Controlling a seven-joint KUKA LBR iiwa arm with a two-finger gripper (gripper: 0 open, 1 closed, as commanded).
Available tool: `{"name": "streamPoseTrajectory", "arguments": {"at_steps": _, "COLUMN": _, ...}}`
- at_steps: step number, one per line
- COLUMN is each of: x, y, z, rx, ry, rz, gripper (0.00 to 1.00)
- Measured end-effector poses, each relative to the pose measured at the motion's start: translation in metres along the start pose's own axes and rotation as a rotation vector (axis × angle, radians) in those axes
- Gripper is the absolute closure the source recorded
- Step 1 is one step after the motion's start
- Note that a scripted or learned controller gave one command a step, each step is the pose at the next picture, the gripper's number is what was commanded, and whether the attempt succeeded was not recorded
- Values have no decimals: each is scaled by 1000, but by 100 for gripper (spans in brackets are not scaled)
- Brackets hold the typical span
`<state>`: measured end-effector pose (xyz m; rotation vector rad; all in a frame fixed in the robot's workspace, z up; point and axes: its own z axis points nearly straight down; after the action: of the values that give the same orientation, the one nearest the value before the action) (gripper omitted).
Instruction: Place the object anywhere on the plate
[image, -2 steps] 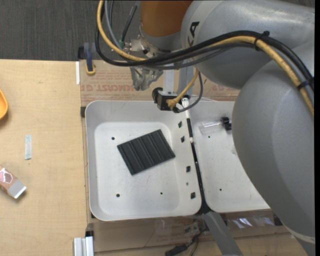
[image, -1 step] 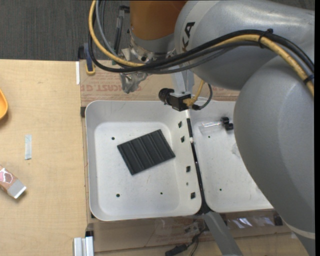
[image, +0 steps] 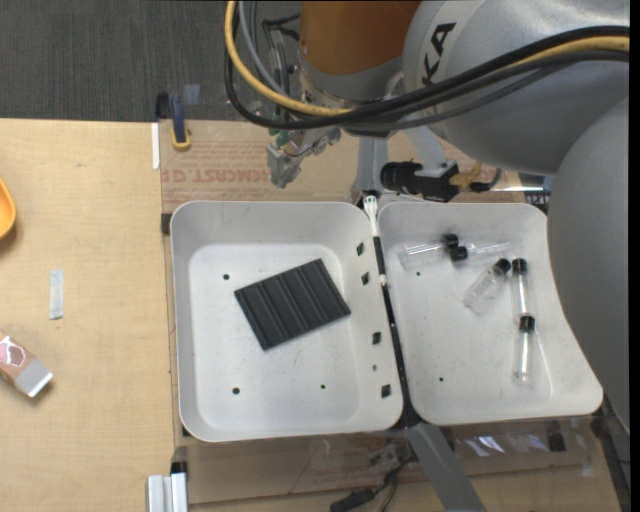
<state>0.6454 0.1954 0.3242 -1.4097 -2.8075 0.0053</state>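
Camera view is dominated by the grey arm with its orange band (image: 350, 35). Below it, two shallow white bins are seen on a pale wooden bench (image: 80, 230). A dark ribbed rectangular plate (image: 292, 303) lies tilted in the left bin (image: 200, 400). Clear black-capped plastic vials (image: 523, 335) are scattered in the right bin (image: 480, 400). The gripper (image: 290, 160) hangs above the bins' far edge; whether it is open cannot be told.

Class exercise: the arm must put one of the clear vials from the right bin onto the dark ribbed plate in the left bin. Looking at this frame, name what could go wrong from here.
1. The clear vials lie close together, some touching, so the gripper may nudge neighbours or lift two.
2. They are transparent and round, so a grasp may slip or miss.
3. The dark ribbed plate is flat; a released vial might roll off into the left bin.
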Motion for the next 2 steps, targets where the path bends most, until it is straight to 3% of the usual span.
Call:
{"name": "streamPoseTrajectory", "arguments": {"at_steps": 1, "x": 11, "y": 26, "z": 58, "rx": 2, "ry": 1, "rz": 90, "gripper": 100}}
{"name": "streamPoseTrajectory", "arguments": {"at_steps": 2, "x": 23, "y": -6, "z": 1, "rx": -2, "ry": 0, "rz": -257, "gripper": 100}}
